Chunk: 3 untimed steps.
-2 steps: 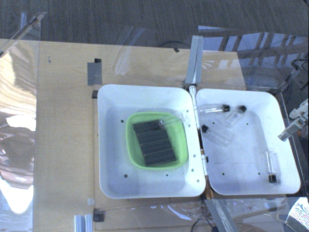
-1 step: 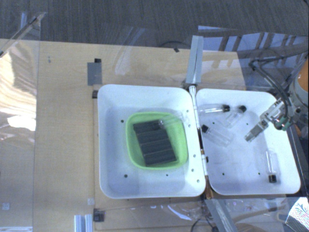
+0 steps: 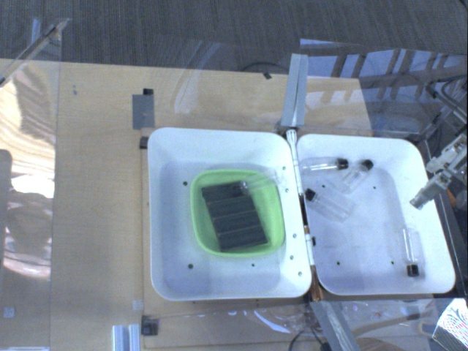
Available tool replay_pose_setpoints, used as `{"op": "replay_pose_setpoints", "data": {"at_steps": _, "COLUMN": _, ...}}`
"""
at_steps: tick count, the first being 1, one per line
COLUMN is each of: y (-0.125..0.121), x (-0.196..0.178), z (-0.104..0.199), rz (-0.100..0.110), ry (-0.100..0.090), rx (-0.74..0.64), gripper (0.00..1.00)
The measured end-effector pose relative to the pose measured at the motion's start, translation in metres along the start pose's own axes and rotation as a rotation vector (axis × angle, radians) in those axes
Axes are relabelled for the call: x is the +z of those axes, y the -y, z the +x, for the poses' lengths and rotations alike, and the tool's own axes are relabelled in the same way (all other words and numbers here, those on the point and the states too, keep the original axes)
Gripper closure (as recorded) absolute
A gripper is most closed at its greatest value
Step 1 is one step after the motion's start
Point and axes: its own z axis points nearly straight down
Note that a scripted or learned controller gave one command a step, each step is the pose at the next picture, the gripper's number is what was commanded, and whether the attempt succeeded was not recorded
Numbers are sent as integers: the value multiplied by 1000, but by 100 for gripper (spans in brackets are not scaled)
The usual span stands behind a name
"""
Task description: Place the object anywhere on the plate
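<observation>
A green plate [image 3: 238, 212] sits in the middle of the left white bin [image 3: 168, 196]. A dark grey ridged block [image 3: 234, 216] lies flat on the plate, a little tilted, and it covers most of the plate's middle. To the right of the plate is the right white bin [image 3: 380, 273]. It holds some clear little tubes with black caps. Two tubes [image 3: 344, 168] lie near that bin's top edge, another clear one [image 3: 325, 203] lies closer to the plate, and one more tube [image 3: 411, 252] lies near the bin's far right corner. The gripper [image 3: 423, 198] hangs over the right rim of that bin, far from the plate. Its grey tip points down and left. Nothing is seen in it, and I cannot tell if it is clenched or loose.
</observation>
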Motion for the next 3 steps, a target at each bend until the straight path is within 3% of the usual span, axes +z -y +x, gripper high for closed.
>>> {"op": "replay_pose_setpoints", "data": {"at_steps": 1, "y": 28, "x": 41, "z": -23, "rz": 1, "ry": -1, "rx": -141, "gripper": 0}}
{"op": "replay_pose_setpoints", "data": {"at_steps": 2, "y": -14, "x": 50, "z": 11, "rz": 0, "ry": -3, "rx": -101, "gripper": 0}}
{"op": "replay_pose_setpoints", "data": {"at_steps": 3, "y": 18, "x": -59, "z": -16, "rz": -1, "ry": 4, "rx": -337, "gripper": 0}}
